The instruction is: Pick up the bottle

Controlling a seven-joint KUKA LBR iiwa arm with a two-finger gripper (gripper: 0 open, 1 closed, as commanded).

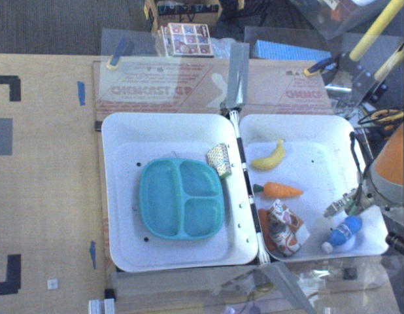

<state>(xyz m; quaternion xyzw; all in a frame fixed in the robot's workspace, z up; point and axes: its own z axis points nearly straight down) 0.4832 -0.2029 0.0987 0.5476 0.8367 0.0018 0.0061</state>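
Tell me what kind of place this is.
Probably a robotics lab test bench: two white bins of toy food and a blue bottle, a robot tool hovering beside it, and cardboard boxes and cables behind.

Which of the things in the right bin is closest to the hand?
The blue bottle, lying just below the hand; the carrot, banana and crumpled packet lie farther left.

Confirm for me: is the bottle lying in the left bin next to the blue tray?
No, the bottle lies in the right bin, near its front right corner, just below the gripper.
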